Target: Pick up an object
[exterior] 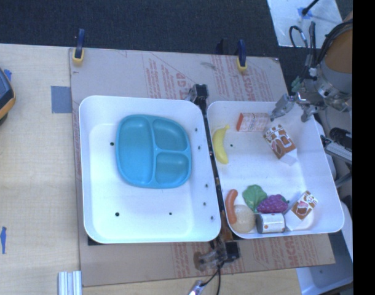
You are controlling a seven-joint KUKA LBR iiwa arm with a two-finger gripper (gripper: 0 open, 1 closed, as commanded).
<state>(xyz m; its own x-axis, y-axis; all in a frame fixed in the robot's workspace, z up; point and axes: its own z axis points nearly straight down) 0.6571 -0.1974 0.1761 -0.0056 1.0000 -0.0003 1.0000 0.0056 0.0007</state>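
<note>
Tool (294, 105) sits over the right bin's (319, 165) far corner; its fingers look spread with nothing between them, though that part is blurry. Carton (280, 141) lies tilted just below it, pink box (252, 122) and banana (220, 144) to its left. Left bin (95, 165) holds a blue divided plate (153, 151).

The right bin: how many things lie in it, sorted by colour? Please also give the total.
In the right bin:
Yellow: 1, banana
Green: 1, leafy piece
Purple: 1, grapes
Red: 1, sausage
Pale tan: 1, round piece
Brown and white: 2, cartons
Orange and white: 1, flat box
Grey: 1, can
Total: 9
</note>
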